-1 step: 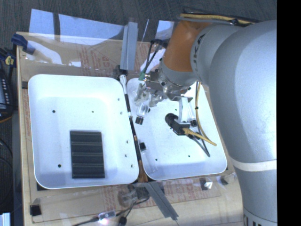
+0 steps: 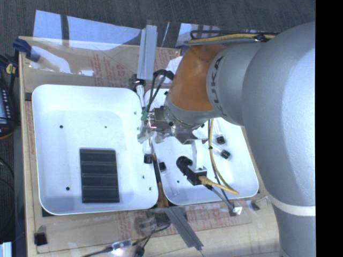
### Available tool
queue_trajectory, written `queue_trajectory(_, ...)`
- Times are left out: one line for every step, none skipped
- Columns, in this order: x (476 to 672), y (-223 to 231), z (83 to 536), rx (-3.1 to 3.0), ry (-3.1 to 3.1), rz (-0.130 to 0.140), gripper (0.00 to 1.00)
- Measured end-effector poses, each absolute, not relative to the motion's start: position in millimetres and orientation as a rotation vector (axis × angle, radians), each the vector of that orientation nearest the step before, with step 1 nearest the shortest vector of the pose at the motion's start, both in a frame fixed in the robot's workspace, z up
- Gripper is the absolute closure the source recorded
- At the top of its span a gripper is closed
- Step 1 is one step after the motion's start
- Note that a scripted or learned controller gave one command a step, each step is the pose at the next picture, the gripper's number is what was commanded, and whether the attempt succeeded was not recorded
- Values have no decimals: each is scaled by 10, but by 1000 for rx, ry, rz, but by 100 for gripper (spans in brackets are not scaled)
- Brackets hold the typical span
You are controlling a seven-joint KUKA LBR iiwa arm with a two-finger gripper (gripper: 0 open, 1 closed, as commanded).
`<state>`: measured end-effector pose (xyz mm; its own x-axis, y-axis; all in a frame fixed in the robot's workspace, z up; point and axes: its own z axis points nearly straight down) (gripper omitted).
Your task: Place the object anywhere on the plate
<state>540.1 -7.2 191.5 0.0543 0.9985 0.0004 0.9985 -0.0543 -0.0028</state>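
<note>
The gripper (image 2: 151, 157) hangs over the ridge between the two bins, its opening too blurred and hidden to tell, nothing seen between its fingers. The dark ribbed plate (image 2: 99, 174) lies flat in the left bin (image 2: 53, 100); the arm (image 2: 241, 84) covers the right bin (image 2: 244, 183)

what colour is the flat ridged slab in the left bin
Dark grey to black, ribbed slab, clear in the camera view.

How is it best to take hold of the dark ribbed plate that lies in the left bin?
Probably from straight above, gripping across its shorter width at mid-length. The dark ribbed plate lies flat on the floor of the left bin, with bare floor along both long edges, so fingers could come down there. It looks thin, so the hold would be shallow.
</note>
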Motion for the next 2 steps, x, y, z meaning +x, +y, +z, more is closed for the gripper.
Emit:
queue_trajectory(5011, 965, 1904, -2415, -2004, 9, 100)
queue_trajectory(4741, 2044, 1626, -2627, -1717, 9, 100)
